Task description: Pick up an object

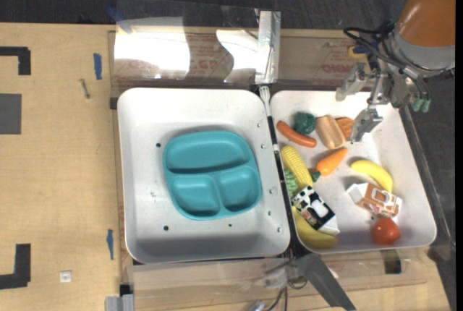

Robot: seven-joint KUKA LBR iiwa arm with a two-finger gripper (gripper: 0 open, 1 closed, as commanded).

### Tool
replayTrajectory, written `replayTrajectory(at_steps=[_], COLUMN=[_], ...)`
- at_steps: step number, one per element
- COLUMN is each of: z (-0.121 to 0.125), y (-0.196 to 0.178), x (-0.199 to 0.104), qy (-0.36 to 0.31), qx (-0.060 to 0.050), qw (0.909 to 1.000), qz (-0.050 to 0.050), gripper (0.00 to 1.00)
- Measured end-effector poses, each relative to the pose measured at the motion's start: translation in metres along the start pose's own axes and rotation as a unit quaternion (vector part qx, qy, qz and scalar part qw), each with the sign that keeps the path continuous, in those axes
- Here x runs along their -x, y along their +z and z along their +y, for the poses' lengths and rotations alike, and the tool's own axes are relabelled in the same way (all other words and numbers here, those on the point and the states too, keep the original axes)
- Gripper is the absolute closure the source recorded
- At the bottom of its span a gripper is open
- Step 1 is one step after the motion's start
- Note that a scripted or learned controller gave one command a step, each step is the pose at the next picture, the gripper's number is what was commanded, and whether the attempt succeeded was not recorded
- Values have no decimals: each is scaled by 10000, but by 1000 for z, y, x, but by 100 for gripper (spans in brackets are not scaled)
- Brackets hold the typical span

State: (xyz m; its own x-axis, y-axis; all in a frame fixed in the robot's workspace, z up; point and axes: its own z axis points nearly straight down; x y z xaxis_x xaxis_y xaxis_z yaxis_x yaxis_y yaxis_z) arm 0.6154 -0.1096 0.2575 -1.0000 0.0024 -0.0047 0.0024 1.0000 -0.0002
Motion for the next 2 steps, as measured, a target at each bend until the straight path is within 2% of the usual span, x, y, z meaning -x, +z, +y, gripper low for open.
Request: replayTrajectory(at_steps=[1, 2], z=[2, -2], y=[162, 169], x=[37, -14], qy=[-93, -56], qx=[9, -1], qw=[9999, 10000], qz=[43, 7], gripper=[0, 0])
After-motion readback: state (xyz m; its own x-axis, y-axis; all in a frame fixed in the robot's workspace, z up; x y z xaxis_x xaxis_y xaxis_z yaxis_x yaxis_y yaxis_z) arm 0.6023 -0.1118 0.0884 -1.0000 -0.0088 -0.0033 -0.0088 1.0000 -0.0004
